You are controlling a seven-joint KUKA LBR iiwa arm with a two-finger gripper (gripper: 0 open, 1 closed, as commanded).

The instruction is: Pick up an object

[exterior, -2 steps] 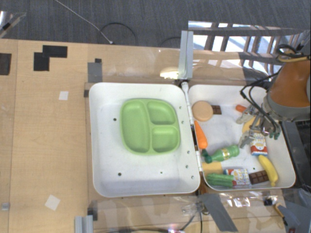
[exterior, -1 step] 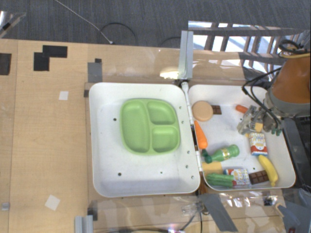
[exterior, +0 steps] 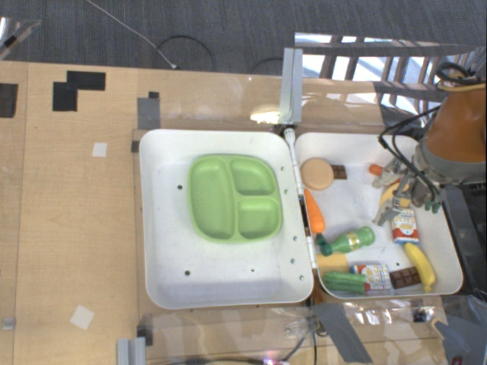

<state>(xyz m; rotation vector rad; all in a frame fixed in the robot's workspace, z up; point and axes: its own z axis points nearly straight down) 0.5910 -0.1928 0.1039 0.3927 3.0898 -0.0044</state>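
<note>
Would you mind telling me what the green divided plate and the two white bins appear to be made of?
The green three-compartment plate looks like moulded plastic, matte, given its even colour and soft rounded ridges. The two shallow white bins seem to be smooth plastic too, slightly glossy with rounded corners, though painted metal can't be excluded.

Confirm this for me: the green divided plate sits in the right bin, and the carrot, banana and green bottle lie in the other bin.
One thing is wrong. The camera view shows the green divided plate in the left bin, not the right. The carrot, banana and green bottle do lie in the other bin, the right bin, as you said.
</note>
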